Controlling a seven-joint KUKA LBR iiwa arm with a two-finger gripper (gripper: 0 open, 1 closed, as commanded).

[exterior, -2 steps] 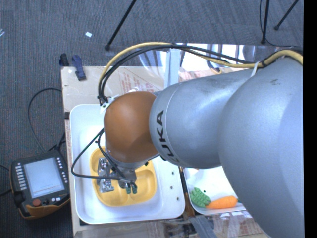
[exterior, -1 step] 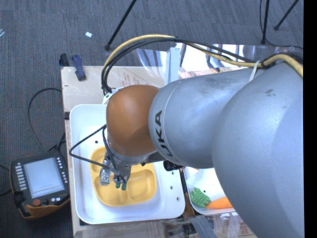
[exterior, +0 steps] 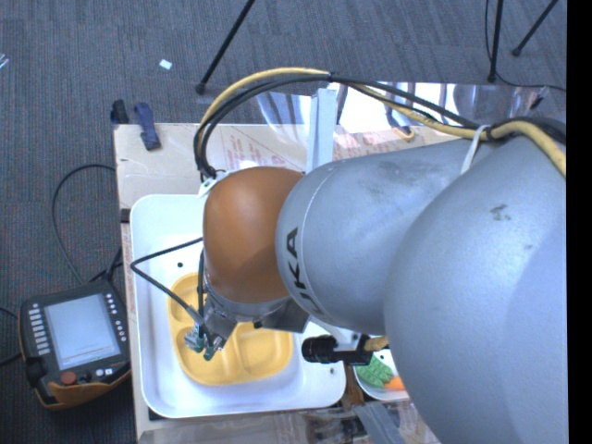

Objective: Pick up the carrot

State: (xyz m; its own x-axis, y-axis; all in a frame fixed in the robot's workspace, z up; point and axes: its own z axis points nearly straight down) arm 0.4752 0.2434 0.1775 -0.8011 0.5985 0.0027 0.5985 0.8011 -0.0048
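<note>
The arm's orange band [exterior: 250, 239] and grey body cover most of the bench. Below the band, my gripper [exterior: 205, 342] hangs low over the left half of a yellow compartment plate [exterior: 250, 359], which lies in the left white bin [exterior: 153, 248]. Nothing can be made out between its tips. At the bottom, in the right bin [exterior: 365, 388], a small orange piece [exterior: 398, 385] that may be the carrot peeks out beside a green toy [exterior: 375, 373]. The arm hides most of both. My gripper is well to the left of them, in the other bin.
A black cable [exterior: 157, 280] loops across the left bin toward the gripper. A teach pendant [exterior: 76, 340] lies on the floor to the left of the bench. Tripod legs [exterior: 231, 30] stand behind the bench. The arm hides most of the right bin.
</note>
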